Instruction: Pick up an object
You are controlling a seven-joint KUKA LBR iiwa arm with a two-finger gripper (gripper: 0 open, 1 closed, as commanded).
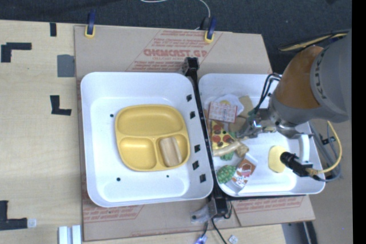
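The right bin (297, 183) holds several toy foods along its left side. Among them are a pink-and-white packet (223, 110), a pizza slice (219, 136), a yellow-green piece (230, 150), a green bunch (226, 172) and a red-and-white packet (245, 172). A yellow round piece (277, 159) lies apart, further right. My gripper (248, 127) reaches in from the right and is low over the bin, just right of the pizza slice and below the pink packet. The wrist hides what lies under it.
The left bin (97, 94) holds a yellow divided plate (134, 123) with a tan bread-like piece (170, 151) in its lower right compartment. A black divider (198, 123) runs between the bins. A black cable end (297, 164) hangs by the yellow piece.
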